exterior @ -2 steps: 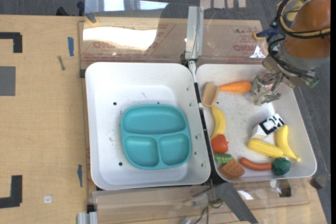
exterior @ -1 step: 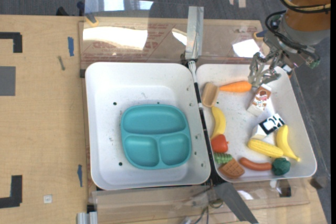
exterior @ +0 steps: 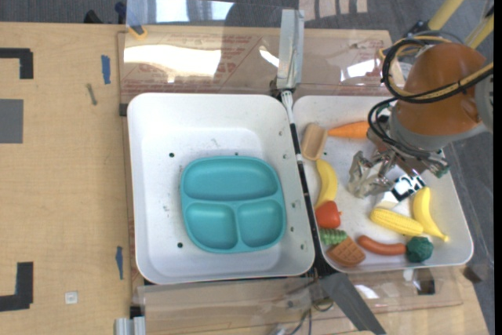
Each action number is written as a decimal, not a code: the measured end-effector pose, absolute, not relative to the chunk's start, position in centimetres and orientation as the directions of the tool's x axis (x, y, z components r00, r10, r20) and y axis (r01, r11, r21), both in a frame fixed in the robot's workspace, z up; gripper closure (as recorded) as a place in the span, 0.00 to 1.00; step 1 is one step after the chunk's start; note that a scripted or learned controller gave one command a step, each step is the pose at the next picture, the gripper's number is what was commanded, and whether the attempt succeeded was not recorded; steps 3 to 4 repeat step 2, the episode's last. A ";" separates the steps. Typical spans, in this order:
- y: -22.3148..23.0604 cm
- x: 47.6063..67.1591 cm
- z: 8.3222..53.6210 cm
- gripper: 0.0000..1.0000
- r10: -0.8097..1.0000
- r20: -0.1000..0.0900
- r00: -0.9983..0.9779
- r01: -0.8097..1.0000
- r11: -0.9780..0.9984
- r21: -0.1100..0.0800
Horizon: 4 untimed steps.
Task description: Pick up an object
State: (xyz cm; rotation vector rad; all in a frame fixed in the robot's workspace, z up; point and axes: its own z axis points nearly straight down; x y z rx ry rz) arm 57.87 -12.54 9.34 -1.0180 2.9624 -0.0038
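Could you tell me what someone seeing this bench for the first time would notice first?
Probably the teal divided plate, alone in the middle of the left bin. Next, the arm's orange band at the right, above the gripper that hangs low inside the right bin. Around the gripper lies bright toy food: a carrot above it, a banana to its left, corn below.

1. Tan wooden bench (exterior: 55, 169), black corner marks and blue tape bits on top.
2. Left white bin (exterior: 149, 192) sitting on it, well left of the gripper (exterior: 369, 178).
3. Right white bin (exterior: 457, 227) right beside it, directly under the gripper.
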 end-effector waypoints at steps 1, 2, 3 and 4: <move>-13.8 52.6 9.1 1.00 -0.832 -0.008 -0.555 -0.832 0.555 -0.012; -14.7 48.9 9.1 1.00 -0.945 -0.005 -0.326 -0.945 0.326 -0.017; -14.7 48.9 9.1 1.00 -0.945 -0.005 -0.326 -0.945 0.326 -0.017; -14.7 48.9 9.1 1.00 -0.945 -0.005 -0.326 -0.945 0.326 -0.017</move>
